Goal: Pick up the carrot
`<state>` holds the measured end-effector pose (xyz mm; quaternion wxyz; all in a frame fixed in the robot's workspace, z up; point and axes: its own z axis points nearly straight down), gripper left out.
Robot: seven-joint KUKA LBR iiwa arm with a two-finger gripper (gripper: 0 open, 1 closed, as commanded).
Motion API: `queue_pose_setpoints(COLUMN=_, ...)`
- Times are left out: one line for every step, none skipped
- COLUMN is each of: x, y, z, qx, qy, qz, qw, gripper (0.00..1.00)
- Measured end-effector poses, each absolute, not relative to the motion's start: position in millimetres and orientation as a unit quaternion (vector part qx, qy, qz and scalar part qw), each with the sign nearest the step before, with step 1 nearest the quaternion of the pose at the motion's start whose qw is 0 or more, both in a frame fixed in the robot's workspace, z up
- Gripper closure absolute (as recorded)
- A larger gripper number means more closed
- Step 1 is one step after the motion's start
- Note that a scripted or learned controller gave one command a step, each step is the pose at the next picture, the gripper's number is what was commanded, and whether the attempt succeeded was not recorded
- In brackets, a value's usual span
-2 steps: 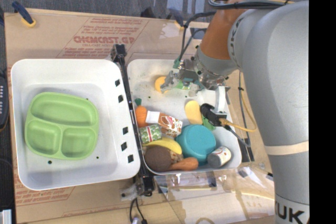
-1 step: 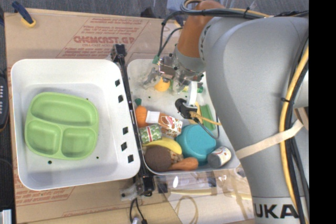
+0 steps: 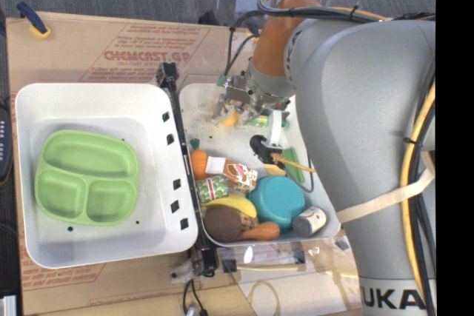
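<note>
The carrot [image 3: 198, 163] is short and orange with a green top, lying against the left wall of the right bin [image 3: 194, 101]. My gripper [image 3: 235, 109] hangs low over the far end of that bin, below the orange wrist band. It is well beyond the carrot and apart from it, with a small yellow piece [image 3: 229, 118] just beneath it.
Close to the carrot lie a red and white packet [image 3: 235, 174], a green packet [image 3: 213, 189], a banana [image 3: 235, 204], a brown ball [image 3: 224, 223], a teal bowl [image 3: 278, 201], a long orange piece [image 3: 260, 232] and a small can [image 3: 310, 220]. The left bin [image 3: 44, 103] holds a green divided plate [image 3: 87, 177].
</note>
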<state>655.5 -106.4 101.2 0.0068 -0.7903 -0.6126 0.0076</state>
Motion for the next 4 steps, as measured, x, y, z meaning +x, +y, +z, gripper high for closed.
queue_pose_setpoints(x=634.8, y=-38.5, z=194.1, qx=-0.897, qy=-0.442, qz=0.0021, qw=0.002, gripper=1.0)
queue_pose_setpoints(x=633.4, y=-40.1, z=191.5, qx=-0.897, qy=-0.441, qz=0.0043, qw=0.003, gripper=0.0)
queue_pose_setpoints(x=535.6, y=-37.5, z=190.4, qx=-0.88, qy=-0.475, qz=0.007, qw=0.004, gripper=0.0)
queue_pose_setpoints(x=534.2, y=-88.3, z=118.1, qx=-0.914, qy=-0.405, qz=-0.0017, qw=0.005, gripper=0.0)
